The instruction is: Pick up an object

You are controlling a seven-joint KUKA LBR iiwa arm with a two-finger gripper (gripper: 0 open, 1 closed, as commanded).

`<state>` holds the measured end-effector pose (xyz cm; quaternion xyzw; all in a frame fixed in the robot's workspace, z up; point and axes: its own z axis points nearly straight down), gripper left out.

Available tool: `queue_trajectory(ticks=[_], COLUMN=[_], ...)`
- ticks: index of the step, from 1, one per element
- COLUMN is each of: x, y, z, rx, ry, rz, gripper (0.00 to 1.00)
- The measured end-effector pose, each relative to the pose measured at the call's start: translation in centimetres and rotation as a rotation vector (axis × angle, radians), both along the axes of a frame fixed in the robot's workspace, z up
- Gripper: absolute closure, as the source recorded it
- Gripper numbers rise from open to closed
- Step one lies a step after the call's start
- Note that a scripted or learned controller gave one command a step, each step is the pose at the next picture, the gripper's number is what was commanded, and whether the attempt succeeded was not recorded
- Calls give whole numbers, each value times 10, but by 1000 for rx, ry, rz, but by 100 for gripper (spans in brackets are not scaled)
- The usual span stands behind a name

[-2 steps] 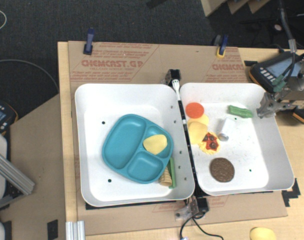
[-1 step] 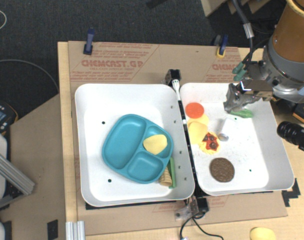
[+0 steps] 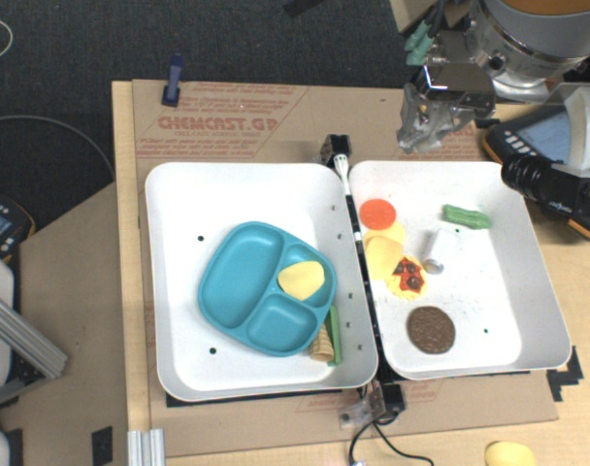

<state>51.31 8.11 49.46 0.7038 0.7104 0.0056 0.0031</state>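
A flat brown cardboard sheet (image 3: 217,115) with red print covers the surface, and a small blue clip (image 3: 173,81) lies at its far left corner. On the cardboard sit two shallow white bins with rounded corners and smooth, slightly glossy walls.

The left bin (image 3: 169,260) holds a teal plastic plate (image 3: 245,289), rounded and divided into three compartments, lying tilted across the bin floor. A pale yellow, smooth, lemon-shaped piece (image 3: 301,279) rests in the plate's right compartment. Just beside the plate's near right edge, a tan waffle-textured cone (image 3: 320,343) and a thin green stick (image 3: 333,333) lie against the bin's right wall.

The right bin (image 3: 528,289) holds several small things near its left side: a flat orange disc (image 3: 377,214) at the far end, a soft-looking yellow shape (image 3: 384,255) just in front of it, and a small red and dark piece (image 3: 409,275) touching the yellow shape's near end. A short grey cylinder (image 3: 431,251) lies just to the right of these. A bumpy green pod (image 3: 467,217) sits apart, toward the far right. A round, dark brown, grainy disc (image 3: 431,329) lies alone near the front.

The pincer (image 3: 429,129) hangs above the far edge of the right bin, metallic and grey, with nothing between its fingers; how wide they stand cannot be told.
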Motion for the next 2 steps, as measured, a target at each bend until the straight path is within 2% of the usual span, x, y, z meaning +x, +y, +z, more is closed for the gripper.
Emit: queue_trajectory(ticks=[1, 2], x=[-36, -34], y=[-61, 39], z=[-107, -63], rx=[-6, 0], ry=[25, 7], rz=[-16, 2], gripper=[100, 100])
